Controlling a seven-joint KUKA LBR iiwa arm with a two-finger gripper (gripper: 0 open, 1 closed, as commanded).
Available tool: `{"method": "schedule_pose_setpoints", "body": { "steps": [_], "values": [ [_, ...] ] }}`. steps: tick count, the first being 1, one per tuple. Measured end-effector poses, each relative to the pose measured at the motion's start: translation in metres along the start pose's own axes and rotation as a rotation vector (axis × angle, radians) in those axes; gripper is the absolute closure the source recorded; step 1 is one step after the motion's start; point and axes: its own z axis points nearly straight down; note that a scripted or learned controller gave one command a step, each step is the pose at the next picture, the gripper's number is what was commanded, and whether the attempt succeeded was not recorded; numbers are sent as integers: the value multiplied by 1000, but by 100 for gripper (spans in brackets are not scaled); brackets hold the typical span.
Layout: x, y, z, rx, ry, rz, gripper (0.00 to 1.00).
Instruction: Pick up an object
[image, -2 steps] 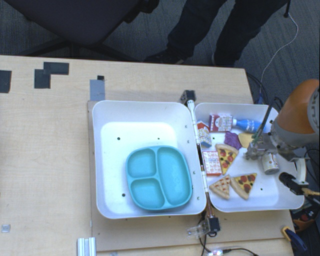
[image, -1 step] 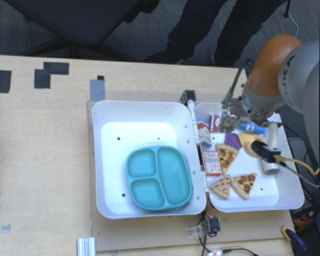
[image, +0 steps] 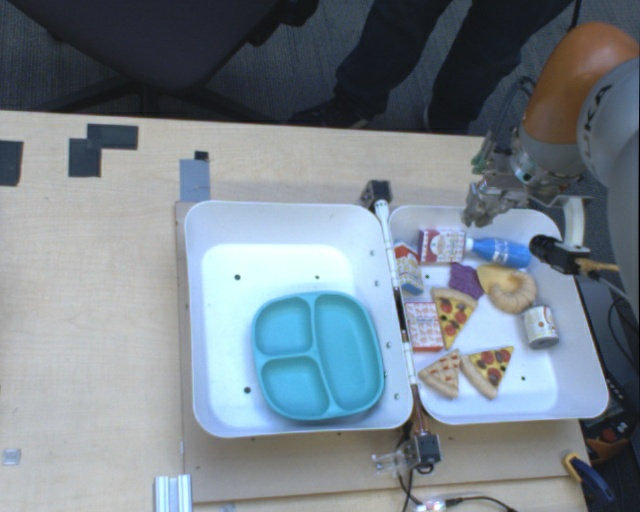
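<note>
The right bin (image: 570, 395) holds several small items: a red-and-white carton (image: 441, 245), a blue-capped tube (image: 500, 251), a purple piece (image: 464, 278), a tan pastry (image: 508, 287), a small can (image: 541, 326), a red-and-white packet (image: 422, 325) and three pizza slices (image: 455, 315), (image: 488, 368), (image: 442, 374). My gripper (image: 484, 212) hangs over the bin's far edge, just above the tube and carton. Nothing shows between its fingers.
The left bin (image: 215, 240) holds a light blue three-compartment tray (image: 317, 353). A small red-and-white item (image: 406, 268) lies against the divider between the bins. Grey blocks (image: 195, 178) sit on the bench beyond the bins. Cables trail at the right.
</note>
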Motion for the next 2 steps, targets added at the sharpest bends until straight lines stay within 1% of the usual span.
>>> {"method": "schedule_pose_setpoints", "body": {
  "steps": [1,2],
  "values": [
    [45,0,-7,1,1,-3,100],
    [127,0,-14,1,2,-3,100]
  ]
}}
